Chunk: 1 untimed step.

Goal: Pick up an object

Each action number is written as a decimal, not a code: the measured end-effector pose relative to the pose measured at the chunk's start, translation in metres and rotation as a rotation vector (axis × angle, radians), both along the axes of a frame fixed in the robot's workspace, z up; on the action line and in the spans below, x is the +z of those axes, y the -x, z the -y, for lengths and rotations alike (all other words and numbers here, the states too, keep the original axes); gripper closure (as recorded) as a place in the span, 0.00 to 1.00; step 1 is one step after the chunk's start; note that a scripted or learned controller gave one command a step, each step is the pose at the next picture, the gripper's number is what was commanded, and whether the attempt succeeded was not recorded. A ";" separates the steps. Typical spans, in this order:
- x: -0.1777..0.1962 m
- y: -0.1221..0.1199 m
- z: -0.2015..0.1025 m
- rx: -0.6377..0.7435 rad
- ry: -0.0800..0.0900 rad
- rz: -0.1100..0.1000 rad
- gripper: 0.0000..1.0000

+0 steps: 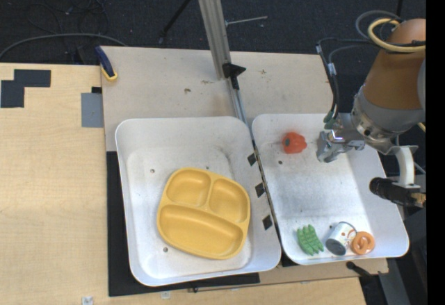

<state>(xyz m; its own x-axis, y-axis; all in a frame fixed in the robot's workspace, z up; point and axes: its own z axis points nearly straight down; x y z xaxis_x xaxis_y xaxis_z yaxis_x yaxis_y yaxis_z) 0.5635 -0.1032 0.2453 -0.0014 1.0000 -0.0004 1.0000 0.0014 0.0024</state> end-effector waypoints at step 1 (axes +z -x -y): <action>-0.012 -0.004 -0.052 0.003 -0.003 -0.006 1.00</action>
